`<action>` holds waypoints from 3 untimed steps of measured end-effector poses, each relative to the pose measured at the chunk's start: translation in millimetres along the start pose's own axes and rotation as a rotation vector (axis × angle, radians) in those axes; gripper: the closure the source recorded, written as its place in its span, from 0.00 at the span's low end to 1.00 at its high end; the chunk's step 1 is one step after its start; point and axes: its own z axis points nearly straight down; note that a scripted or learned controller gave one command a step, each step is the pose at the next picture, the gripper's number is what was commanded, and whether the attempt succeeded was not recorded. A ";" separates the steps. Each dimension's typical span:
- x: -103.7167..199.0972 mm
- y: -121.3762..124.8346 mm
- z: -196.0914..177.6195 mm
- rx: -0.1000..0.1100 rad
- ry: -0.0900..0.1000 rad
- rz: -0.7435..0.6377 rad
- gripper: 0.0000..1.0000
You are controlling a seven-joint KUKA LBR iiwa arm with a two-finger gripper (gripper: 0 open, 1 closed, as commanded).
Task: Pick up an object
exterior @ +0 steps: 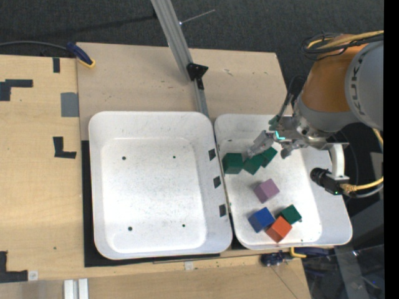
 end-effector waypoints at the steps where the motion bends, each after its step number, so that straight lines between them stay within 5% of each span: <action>1: -0.2 1.0 -2.6 -0.005 -0.001 -0.001 0.00; 3: 6.2 -5.9 91.9 0.000 -0.001 0.000 0.00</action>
